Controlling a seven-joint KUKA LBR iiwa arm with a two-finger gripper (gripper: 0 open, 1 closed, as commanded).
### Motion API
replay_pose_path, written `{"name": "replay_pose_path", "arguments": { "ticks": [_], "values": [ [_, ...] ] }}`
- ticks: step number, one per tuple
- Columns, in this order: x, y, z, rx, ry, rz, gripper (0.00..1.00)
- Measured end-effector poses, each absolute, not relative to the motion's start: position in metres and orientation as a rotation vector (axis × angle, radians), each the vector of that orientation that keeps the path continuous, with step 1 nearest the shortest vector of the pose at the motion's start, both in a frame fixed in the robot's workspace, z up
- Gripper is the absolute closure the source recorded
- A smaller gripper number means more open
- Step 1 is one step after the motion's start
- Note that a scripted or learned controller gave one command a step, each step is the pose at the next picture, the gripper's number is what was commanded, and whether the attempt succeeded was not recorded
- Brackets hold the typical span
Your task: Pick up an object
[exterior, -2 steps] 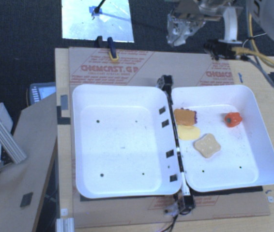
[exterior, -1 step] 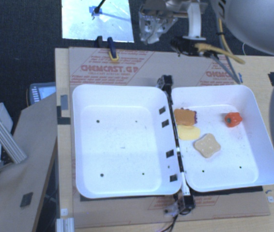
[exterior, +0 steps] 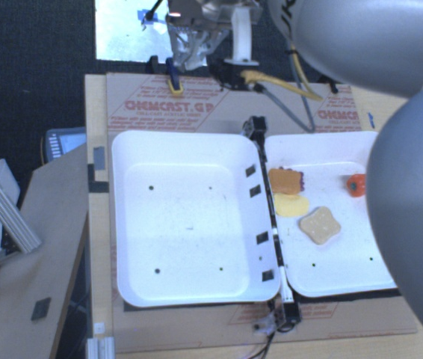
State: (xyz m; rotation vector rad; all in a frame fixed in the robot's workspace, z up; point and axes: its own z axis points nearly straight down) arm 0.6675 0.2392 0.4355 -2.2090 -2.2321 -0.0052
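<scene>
Above the bins, pincer [exterior: 189, 51] raised, grip perhaps unclear, toast [exterior: 320, 225] in right bin [exterior: 346, 275].

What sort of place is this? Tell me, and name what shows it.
Most likely a robotics lab test bench. A grey arm reaches over two white bins mounted on a board, with loose cables beyond, and the right-hand bin holds small toy-like items such as a tan toast-shaped piece.

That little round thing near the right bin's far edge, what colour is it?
Orange-red, with a small greenish bit on one side, as seen in the camera view from above.
</scene>
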Motion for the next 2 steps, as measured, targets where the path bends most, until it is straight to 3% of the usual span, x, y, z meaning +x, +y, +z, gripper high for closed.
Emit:
{"name": "replay_pose_path", "arguments": {
  "ticks": [1, 2],
  "values": [
    [0.575, 0.235, 0.477, -2.211, -2.230, -0.006, 1.00],
    [0.671, 0.232, 0.539, -2.227, -2.226, -0.019, 1.00]
  ]
}}
